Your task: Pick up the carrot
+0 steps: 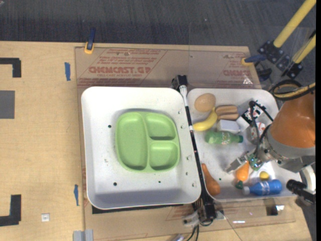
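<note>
Gripper [249, 160] sits low in the right bin [220, 195], at the lower right of the frame; we cannot tell how it is set. We see the carrot [211, 181] lying against that bin's left wall, well left of the gripper and apart from it. Just below the gripper lie a small orange object [242, 173] and a blue bottle [265, 187]. Higher up are a green bottle [224, 137], a banana [205, 123] and a brown egg-shaped item [204, 103]. The left bin [95, 134] holds a green divided plate [148, 141].

Grey arm from right, orange-banded wrist, hand [249, 160] lowered, seemingly angled left
</note>
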Robot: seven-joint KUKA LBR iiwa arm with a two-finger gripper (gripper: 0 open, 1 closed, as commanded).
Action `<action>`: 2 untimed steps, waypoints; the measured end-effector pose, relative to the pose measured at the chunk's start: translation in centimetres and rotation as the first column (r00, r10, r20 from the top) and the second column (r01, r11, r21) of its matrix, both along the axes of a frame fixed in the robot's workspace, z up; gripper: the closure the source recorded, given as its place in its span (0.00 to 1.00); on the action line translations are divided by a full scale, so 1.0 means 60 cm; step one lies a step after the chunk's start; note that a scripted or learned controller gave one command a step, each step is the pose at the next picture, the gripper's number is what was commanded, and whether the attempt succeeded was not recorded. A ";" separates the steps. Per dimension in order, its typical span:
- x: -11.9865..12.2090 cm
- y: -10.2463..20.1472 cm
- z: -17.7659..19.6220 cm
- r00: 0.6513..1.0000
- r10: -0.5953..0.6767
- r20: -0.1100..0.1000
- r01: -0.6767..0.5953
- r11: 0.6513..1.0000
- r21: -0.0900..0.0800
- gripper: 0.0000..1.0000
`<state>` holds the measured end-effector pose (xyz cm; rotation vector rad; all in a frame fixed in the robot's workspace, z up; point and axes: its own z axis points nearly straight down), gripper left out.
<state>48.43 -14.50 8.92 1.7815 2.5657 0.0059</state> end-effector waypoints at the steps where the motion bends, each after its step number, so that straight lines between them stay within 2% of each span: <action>1: 0.006 -0.005 0.022 1.000 -0.004 0.016 0.004 1.000 -0.009 1.00; 2: 0.001 0.066 0.005 0.992 -0.124 0.006 0.124 0.992 -0.003 1.00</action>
